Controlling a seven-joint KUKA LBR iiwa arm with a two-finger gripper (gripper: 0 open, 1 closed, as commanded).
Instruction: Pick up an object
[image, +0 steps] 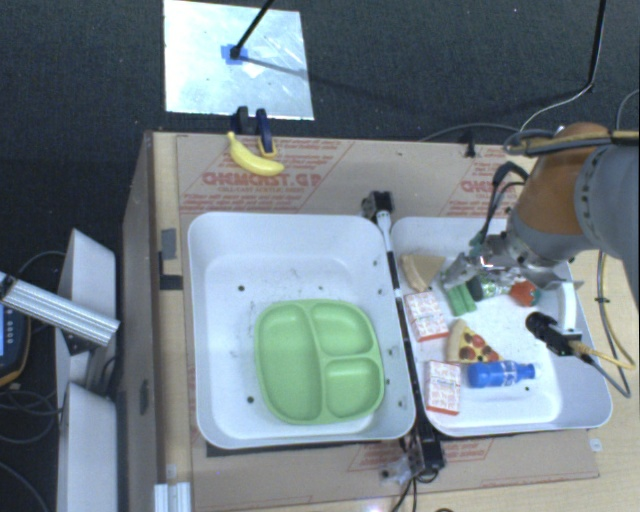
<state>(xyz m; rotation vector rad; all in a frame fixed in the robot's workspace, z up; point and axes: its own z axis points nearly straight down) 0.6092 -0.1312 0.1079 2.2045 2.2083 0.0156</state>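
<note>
Camera view had my gripper (472, 277) at the right bin's (580, 400) 12 o'clock, over a green block (461, 297) that looked light, rigid, best pinched across its flat sides; couldn't tell how wide the gripper was.

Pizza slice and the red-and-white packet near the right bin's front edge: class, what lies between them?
In the camera view, bare white bin floor lies between the pizza slice and the packet; the blue bottle lies beside that gap.

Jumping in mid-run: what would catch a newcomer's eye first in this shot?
The green divided plate lying in the left bin stands out most. Next, the arm's gripper is low over the right bin's clutter: a green item at its tips, a pizza slice, and a blue bottle nearer the front. A yellow banana lies on the bench behind the bins.
</note>
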